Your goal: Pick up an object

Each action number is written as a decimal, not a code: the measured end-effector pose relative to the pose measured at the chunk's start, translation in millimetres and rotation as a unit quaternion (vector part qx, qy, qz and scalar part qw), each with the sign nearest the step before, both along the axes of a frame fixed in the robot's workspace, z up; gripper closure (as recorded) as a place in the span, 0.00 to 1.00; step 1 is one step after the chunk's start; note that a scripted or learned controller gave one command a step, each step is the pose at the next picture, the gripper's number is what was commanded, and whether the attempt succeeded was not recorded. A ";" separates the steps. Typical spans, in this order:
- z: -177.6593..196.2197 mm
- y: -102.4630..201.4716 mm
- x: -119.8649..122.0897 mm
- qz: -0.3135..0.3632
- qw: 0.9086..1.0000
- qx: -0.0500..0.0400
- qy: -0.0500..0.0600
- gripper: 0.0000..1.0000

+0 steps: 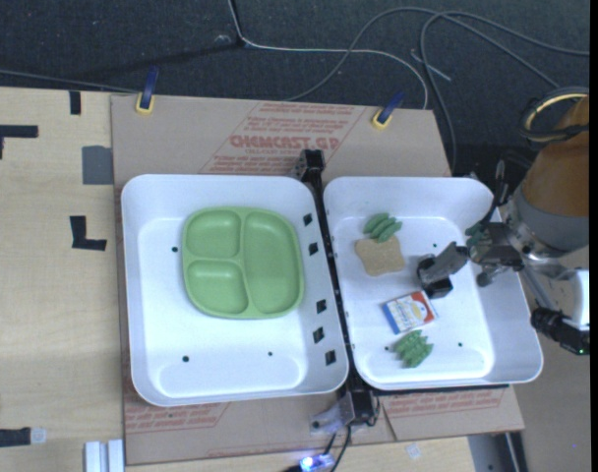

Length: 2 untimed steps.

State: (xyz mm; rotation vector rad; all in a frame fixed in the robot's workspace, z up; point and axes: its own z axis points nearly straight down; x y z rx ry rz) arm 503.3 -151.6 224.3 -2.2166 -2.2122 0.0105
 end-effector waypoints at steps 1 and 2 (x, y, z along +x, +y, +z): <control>4.9 0.1 2.4 0.001 1.000 -0.001 -0.005 0.00; -58.6 -3.0 -1.9 0.001 1.000 0.000 -0.002 0.00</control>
